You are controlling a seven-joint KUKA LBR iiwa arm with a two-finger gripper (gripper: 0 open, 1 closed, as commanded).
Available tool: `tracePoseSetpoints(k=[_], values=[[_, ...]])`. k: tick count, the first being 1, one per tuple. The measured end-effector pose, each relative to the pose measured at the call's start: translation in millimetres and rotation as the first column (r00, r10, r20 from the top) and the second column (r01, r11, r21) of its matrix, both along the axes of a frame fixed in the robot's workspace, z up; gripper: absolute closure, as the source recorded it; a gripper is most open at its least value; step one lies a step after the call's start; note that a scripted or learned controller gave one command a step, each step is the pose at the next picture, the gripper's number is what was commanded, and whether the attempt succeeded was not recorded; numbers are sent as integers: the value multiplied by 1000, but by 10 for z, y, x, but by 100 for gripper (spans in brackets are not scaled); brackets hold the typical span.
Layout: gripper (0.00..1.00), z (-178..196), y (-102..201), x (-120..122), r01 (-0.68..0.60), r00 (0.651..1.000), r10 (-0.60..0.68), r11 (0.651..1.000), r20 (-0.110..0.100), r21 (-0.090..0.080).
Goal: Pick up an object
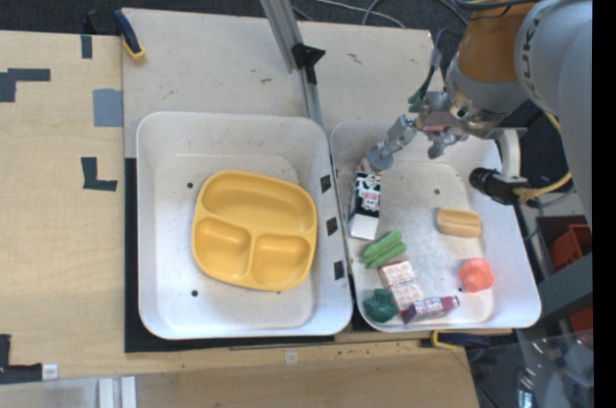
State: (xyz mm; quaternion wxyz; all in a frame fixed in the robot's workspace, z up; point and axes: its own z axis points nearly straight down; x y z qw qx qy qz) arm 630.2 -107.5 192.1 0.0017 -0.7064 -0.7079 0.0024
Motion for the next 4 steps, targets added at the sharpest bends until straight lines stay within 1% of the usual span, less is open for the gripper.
tracePoseSetpoints(k=[1,2,3,4], values=[[0,-518,77,57,0,1000,0,1000,-1,1],[0,-1009,89,80,-1,1000,1,1000,13,-1],[100,-928,96,54,-2,1000,2,1000,3,1],[100,-339,121,149,-1,1000,1,1000,10,1]])
